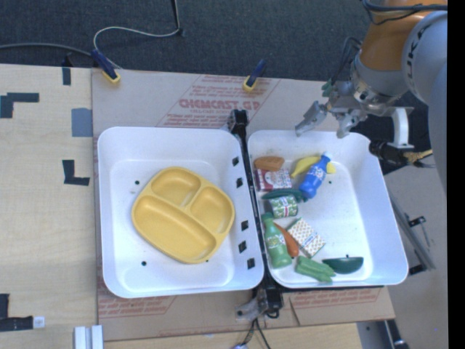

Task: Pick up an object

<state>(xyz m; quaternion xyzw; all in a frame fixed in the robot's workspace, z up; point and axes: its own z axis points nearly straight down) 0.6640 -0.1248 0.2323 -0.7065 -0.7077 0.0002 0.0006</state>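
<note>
The gripper (325,123) hung spread and empty over the right bin's (378,195) far rim. Below lay a blue bottle (314,177), banana (305,165) and green can (282,206). Cardboard (211,104) read "CHEMCAST".

the grey arm (429,35) comes in from the upper right, its orange band (396,31) sitting just above the wrist. the wrist bends down and to the left. the gripper (325,123) hangs at its end with its two fingers (308,119) spread apart, tips pointing down-left, and nothing between them.
</note>
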